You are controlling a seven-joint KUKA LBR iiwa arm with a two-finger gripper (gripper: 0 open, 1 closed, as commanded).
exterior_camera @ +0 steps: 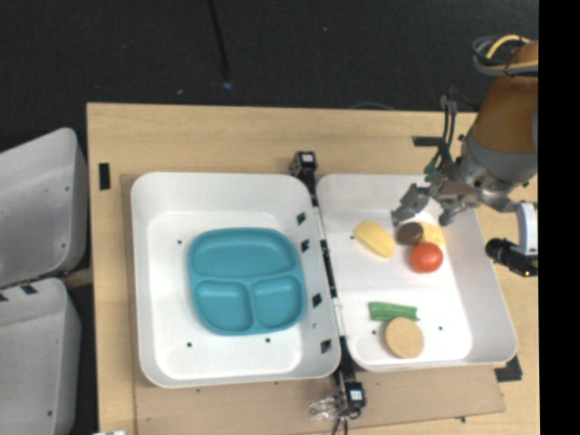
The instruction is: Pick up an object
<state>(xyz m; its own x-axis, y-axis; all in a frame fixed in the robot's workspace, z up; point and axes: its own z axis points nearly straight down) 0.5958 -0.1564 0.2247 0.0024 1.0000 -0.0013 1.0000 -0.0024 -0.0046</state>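
One round red tomato [427, 257]

bench [208, 134] wood | on it: L bin [145, 270] + R bin [471, 324]

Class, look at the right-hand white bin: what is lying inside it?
Inside the right bin lie a yellow piece, a red tomato-like ball, a dark brown item, a green piece and a tan disc. The gripper covers part of the cluster.

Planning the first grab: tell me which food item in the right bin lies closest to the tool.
The small brown piece, right under the tool, between the yellow piece and the tomato. The green bean and tan disc lie much farther off.
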